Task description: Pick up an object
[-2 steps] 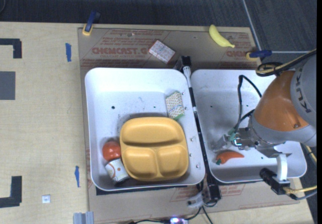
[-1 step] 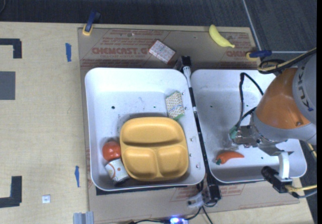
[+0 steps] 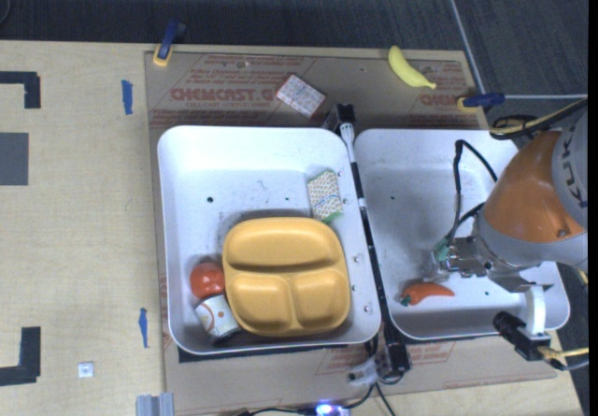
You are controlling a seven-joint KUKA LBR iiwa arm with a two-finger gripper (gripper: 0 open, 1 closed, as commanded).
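Down in the right bin (image 3: 411, 157), the gripper (image 3: 455, 260) is seen near the front wall; whether it is apart or closed cannot be told. Just beside it, an orange-red pepper-like object (image 3: 425, 293) lies on the bin floor. In the left bin (image 3: 187, 171), a yellow divided tray (image 3: 285, 274), a red ball (image 3: 206, 279), a small can (image 3: 217, 316) and a patterned packet (image 3: 325, 193) are held.

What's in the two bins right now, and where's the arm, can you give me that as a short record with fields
left bin: yellow divided tray, red ball, small cup beside the tray, patterned packet near the right wall
right bin: orange pepper toy near the front wall
outside the bins: banana and small patterned box on the board behind
arm: over the right bin, gripper just above the pepper toy
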